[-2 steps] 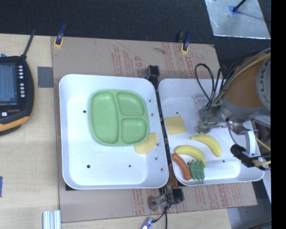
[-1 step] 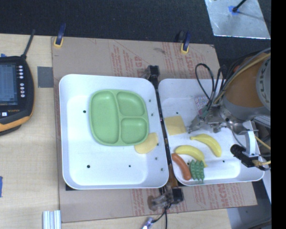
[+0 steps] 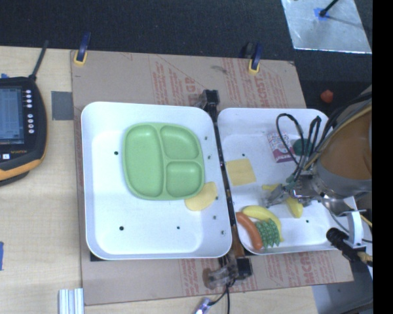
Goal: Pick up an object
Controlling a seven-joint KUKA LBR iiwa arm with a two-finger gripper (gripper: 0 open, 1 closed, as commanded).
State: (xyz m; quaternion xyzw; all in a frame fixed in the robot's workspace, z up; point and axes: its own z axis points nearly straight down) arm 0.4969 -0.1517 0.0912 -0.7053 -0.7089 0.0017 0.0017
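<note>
Arm was down in the right bin [image 3: 249,122], gripper [image 3: 289,193] low near a small yellow piece [image 3: 294,207].
Couldn't tell the gripper's state or whether it had hold of anything; too small and cluttered there. Banana [image 3: 261,212], hot dog [image 3: 248,230] and green corn-like toy [image 3: 270,233] sat together at the bin's near edge, yellow cheese square [image 3: 240,173] mid-bin, pink packet [image 3: 279,146] further back. Left bin [image 3: 105,241] held a green divided plate [image 3: 162,160], yellow chip [image 3: 202,197] touching its corner.
</note>
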